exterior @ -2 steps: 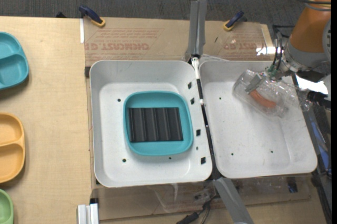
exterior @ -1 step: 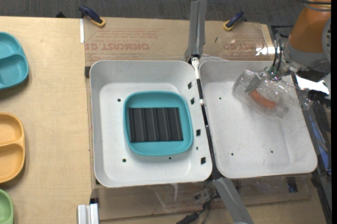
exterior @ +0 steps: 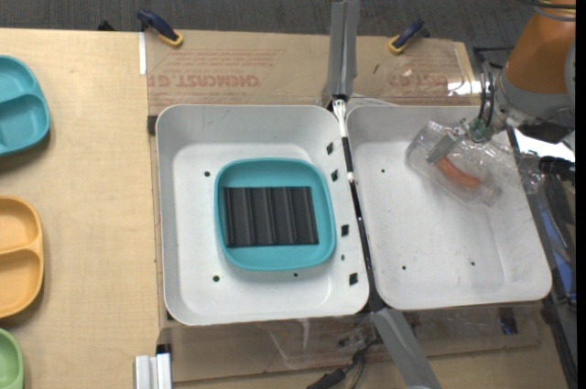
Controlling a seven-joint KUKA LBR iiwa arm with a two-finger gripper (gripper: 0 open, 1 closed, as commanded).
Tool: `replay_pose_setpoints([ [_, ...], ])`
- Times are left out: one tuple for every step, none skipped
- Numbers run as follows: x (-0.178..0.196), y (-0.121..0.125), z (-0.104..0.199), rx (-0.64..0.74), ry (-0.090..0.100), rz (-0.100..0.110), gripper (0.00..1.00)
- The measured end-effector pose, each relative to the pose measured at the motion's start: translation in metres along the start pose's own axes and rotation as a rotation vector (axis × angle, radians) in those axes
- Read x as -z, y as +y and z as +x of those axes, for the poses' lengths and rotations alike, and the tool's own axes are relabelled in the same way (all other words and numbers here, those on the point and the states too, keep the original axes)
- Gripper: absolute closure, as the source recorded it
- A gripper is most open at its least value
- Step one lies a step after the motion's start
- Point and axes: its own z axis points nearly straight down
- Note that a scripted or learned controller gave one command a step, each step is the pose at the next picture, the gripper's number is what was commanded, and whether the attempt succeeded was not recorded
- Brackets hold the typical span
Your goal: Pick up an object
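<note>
Clear plastic bag with an orange item inside (exterior: 461, 166) lying at the far right of the right bin (exterior: 430, 286), with the gripper (exterior: 478, 129) lowered at its far edge, presumably for grasping; its opening cannot be told.

Red print runs across the cardboard (exterior: 275, 71) lying behind the two bins. It is seen mirrored or upside down. On the left stretch, behind the left bin (exterior: 183, 195), the larger line appears to read "CHEMCRAFT", though the letters are not sure. The smaller line below it and the print on the right stretch are too faint to read.
</note>
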Motion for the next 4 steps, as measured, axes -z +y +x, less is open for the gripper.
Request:
replay_pose_setpoints([
  [-0.007, 0.004, 0.015, 0.017, -0.014, 0.009, 0.0],
  [-0.014, 0.005, 0.027, -0.003, -0.004, 0.014, 0.0],
  [-0.027, 0.009, 0.024, 0.026, 0.009, 0.031, 0.0],
  [-0.018, 0.009, 0.024, 0.025, 0.01, 0.032, 1.0],
])
